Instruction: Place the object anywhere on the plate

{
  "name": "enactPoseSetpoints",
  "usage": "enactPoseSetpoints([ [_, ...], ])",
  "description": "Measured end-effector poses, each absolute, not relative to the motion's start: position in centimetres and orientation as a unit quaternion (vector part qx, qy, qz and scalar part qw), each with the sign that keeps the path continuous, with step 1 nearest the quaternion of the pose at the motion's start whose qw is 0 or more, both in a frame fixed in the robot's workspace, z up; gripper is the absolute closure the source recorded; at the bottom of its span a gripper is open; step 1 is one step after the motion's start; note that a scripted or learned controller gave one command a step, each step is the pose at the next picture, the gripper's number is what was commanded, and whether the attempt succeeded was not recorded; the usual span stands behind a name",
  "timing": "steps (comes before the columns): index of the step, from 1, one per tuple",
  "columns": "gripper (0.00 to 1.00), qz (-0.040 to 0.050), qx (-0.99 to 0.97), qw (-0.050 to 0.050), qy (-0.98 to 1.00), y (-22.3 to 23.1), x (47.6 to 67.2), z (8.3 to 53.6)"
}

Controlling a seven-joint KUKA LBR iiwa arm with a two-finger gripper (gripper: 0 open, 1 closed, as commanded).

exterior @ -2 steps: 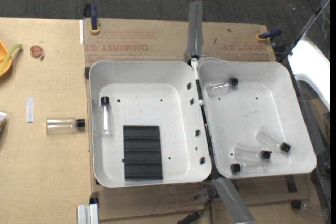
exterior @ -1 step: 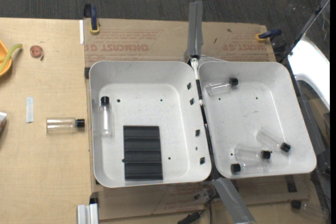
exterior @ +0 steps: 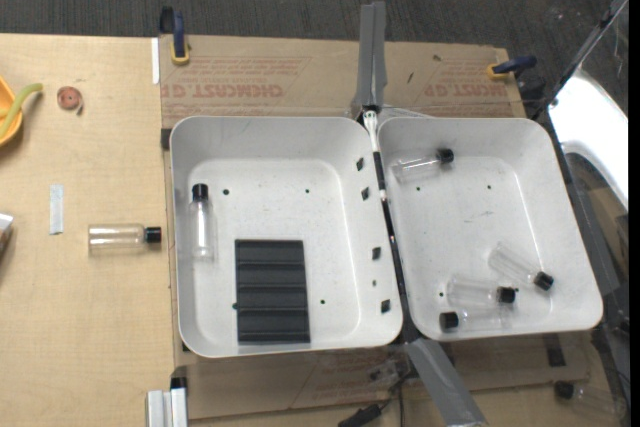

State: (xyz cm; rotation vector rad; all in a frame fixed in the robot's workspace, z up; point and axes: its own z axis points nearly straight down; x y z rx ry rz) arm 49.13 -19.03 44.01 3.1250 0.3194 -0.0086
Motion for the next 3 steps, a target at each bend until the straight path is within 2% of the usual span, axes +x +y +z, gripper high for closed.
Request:
enactPoseSetpoints([
  [1,0.00,-0.0022,0.995,0.000,0.101,-12.9,47.8,44.1],
  [2,0.00,-0.0028,0.986,0.000,0.169,-22.2,47.8,44.0],
  [3,0.00,-0.0028,0.995,0.000,0.101,-17.9,57.2,43.2],
])
